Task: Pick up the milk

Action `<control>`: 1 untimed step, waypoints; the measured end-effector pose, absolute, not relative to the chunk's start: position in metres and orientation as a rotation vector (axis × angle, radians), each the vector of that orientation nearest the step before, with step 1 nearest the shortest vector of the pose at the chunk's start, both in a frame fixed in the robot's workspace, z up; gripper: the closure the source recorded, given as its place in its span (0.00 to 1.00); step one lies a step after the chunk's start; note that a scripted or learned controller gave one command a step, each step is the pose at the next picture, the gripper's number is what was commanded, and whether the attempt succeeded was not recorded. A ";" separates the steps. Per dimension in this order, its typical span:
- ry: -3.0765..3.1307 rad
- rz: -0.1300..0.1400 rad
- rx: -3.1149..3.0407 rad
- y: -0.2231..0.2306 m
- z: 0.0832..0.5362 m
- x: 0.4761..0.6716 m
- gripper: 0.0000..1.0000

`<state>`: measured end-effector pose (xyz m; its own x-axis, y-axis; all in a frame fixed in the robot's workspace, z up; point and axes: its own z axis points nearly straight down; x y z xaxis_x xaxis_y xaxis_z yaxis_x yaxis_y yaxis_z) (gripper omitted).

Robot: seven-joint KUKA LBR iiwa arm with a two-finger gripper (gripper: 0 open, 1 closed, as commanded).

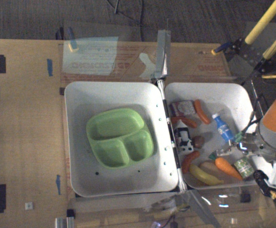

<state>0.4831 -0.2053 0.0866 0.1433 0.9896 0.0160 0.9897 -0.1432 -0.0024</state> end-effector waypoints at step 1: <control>-2.051 -0.012 -2.380 -0.210 0.097 0.484 1.00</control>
